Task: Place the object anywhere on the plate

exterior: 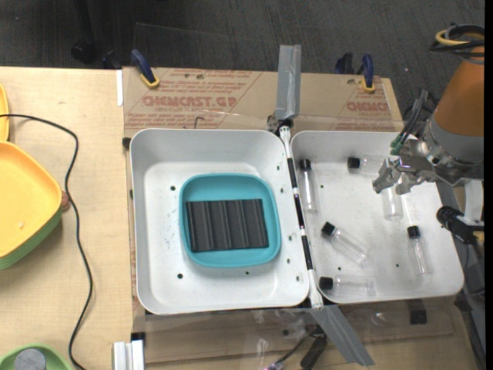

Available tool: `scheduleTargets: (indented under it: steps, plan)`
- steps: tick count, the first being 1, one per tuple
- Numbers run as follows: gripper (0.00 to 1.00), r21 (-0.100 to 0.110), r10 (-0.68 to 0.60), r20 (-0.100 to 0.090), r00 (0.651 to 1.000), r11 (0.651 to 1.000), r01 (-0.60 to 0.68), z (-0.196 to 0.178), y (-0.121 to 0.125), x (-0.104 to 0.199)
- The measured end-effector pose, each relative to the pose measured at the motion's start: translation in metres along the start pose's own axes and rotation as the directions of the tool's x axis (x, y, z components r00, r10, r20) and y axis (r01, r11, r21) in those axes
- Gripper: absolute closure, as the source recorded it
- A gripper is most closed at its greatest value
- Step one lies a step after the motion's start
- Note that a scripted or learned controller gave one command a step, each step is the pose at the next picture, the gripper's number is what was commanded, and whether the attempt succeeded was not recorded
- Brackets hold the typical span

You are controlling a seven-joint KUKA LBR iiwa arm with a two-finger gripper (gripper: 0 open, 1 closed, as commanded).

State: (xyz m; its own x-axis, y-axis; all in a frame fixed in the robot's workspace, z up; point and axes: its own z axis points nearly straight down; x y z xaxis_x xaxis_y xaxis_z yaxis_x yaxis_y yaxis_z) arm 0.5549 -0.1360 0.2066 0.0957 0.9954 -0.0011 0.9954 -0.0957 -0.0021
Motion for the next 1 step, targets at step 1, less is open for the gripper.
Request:
scheduleTargets:
  steps: [1]
  plan:
    - [0.0,0.0,0.0,0.0,1.0,1.0,0.0,0.0,0.0,0.0]
